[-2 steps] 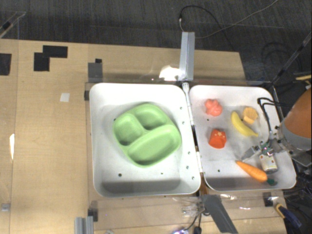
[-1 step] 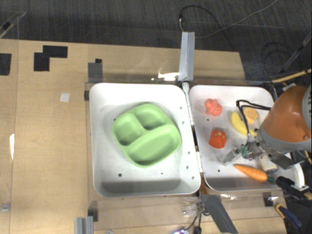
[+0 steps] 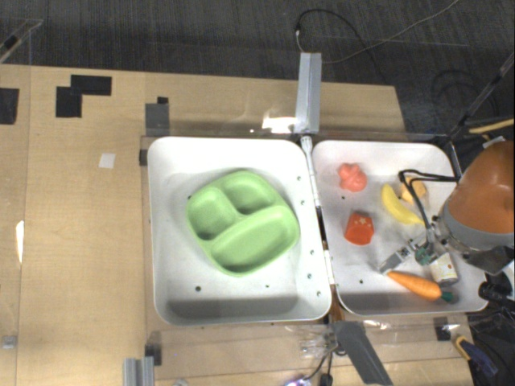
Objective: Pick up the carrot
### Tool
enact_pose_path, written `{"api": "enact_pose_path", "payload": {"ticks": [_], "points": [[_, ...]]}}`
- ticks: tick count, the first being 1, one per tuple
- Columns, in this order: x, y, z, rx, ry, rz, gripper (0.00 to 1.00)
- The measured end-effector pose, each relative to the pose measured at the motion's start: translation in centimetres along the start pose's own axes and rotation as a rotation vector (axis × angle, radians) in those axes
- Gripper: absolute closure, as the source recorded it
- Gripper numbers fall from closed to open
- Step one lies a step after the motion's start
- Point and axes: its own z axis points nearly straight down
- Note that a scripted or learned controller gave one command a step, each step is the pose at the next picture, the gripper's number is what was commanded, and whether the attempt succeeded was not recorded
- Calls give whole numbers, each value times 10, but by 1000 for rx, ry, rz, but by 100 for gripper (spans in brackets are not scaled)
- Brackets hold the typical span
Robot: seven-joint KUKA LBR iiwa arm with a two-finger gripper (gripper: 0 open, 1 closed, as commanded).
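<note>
While the carrot [image 3: 415,285] lies in the right bin [image 3: 366,296], the gripper [image 3: 412,256] hovers above.

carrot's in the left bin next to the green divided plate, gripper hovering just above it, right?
Not quite: the carrot lies in the right bin, near its front edge, with the banana and two red items. The green divided plate sits alone in the left bin. The gripper is just above the carrot, as the camera view shows.

Orange carrot [image 3: 415,285], green plate [image 3: 241,221], white bins [image 3: 173,296]
</note>
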Motion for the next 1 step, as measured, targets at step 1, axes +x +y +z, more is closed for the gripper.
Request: {"api": "enact_pose_path", "payload": {"ticks": [1], "points": [[23, 13, 0, 0, -8, 24, 0]]}}
